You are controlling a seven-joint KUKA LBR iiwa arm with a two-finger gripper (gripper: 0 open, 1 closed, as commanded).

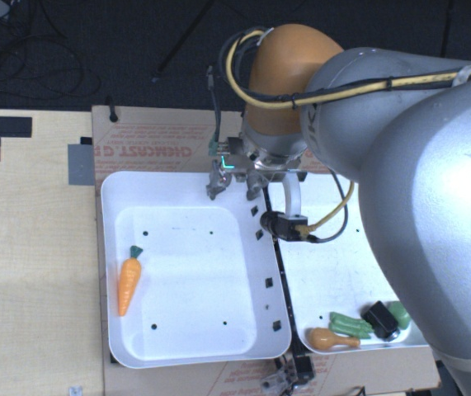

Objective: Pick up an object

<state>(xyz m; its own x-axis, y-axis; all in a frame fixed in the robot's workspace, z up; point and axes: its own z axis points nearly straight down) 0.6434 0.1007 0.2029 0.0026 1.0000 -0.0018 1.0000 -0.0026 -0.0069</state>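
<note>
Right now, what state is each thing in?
Gripper: above the left bin's far rim, holding nothing.
Carrot: lying flat in the left bin, near its left wall.
Green pod, orange piece, black piece: clustered in the right bin's near corner.

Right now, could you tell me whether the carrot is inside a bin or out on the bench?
Inside: the carrot lies flat on the floor of the left bin, near its left wall.

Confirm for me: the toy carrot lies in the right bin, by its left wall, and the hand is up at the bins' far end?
Not quite. The camera view shows the carrot in the left bin, by its left wall. The hand is indeed at the bins' far end.
</note>
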